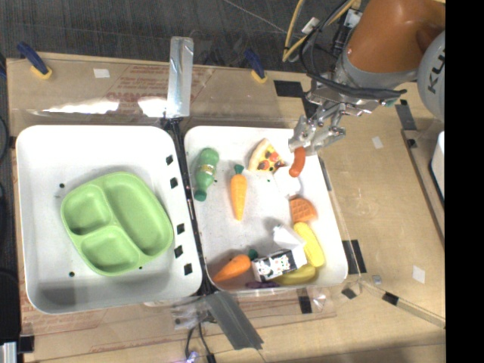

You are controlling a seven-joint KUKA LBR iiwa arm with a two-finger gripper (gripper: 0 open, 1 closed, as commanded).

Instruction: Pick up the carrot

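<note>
Nearest the camera, in the right bin [198, 203], a jumble lay against the front wall: a stubby orange carrot-like piece [233, 267], a small black-and-white carton [274, 265] and a banana [308, 246]. Further in, the carrot [239, 191] lay alone on the white floor, green top pointing away, beside a green bottle [204, 172] and near a pizza slice [266, 157]. Beyond it, at the bin's far right corner, the gripper [314, 138] hung over a small red sausage-shaped piece [297, 162]; whether it pinched that piece or merely hovered could not be told. To do well, it should travel left and close across the carrot's narrow width. The fingertips were blurred and tangled with cables.
</note>
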